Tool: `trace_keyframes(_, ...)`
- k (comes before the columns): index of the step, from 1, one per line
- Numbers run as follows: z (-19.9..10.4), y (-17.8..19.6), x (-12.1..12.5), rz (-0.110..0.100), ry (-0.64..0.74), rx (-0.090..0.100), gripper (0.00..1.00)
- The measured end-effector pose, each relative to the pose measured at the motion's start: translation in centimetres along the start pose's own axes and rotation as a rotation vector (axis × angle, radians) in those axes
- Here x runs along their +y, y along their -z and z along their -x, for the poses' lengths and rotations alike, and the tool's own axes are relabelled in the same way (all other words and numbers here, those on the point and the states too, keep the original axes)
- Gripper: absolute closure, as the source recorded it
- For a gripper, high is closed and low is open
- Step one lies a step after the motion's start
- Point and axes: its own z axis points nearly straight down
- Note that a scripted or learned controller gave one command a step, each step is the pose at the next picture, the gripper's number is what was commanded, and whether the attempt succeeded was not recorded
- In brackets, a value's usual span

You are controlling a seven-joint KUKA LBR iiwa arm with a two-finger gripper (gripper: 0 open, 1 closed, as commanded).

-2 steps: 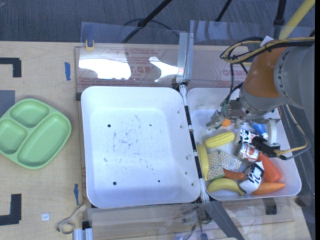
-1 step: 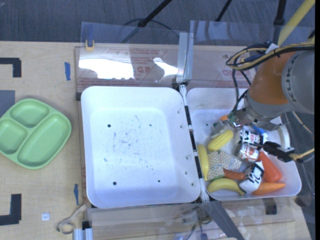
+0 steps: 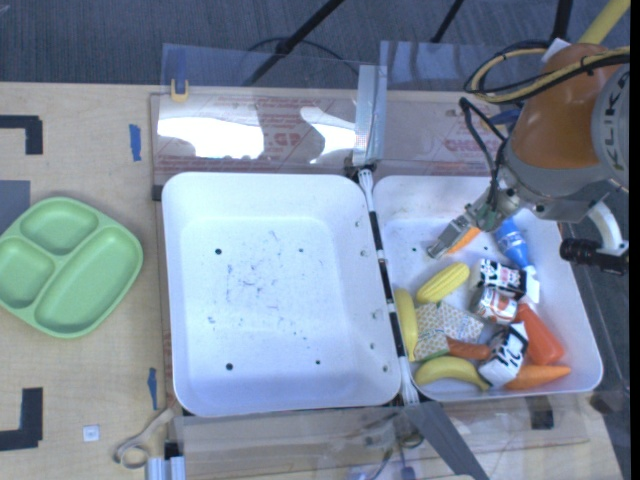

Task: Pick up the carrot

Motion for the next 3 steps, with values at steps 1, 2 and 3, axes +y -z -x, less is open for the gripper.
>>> trace_keyframes(1,4.5,-7.7,-2.2,0.000,0.067,0.000,0.00)
trace_keyframes(2,0.1,-7.7,2.1,0.000,-0.337,0.000,0.00)
trace_keyframes(3,3.2,-7.9,4.5,-0.008,-0.184,0.003,0.00)
